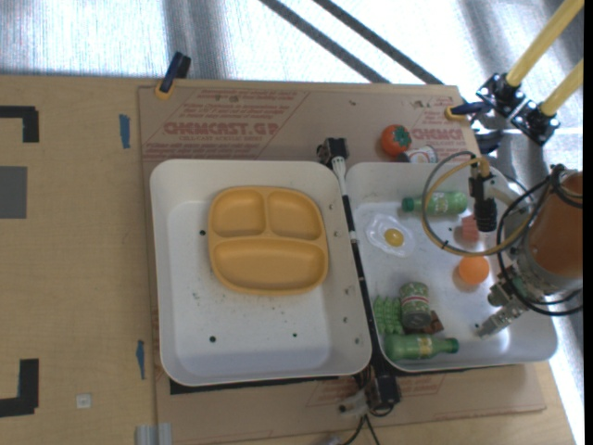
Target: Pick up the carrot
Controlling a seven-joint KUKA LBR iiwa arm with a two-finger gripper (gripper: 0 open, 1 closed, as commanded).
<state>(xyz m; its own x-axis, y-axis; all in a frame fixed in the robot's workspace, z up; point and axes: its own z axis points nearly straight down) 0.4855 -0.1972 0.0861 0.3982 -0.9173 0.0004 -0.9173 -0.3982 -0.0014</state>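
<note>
A small orange rounded thing point(473, 270) lies in the right bin point(537, 346), right of its middle; I cannot tell whether it is the carrot. My gripper point(493, 320) hangs low over that bin's near right part, a little below and to the right of the orange thing and apart from it. Nothing shows in the gripper. The grey arm with its orange band point(556, 235) comes in from the right, trailing looped cables point(445, 213) over the far part of the bin.
The right bin also holds a fried egg point(393, 237), a green bottle point(443, 202) at the back, a pink piece point(466, 234), a can point(417, 306), a green block point(385, 314) and a second green bottle point(419, 346) in front. A yellow divided plate point(268, 239) lies in the left bin point(185, 341). A tomato point(396, 140) sits behind the bins.
</note>
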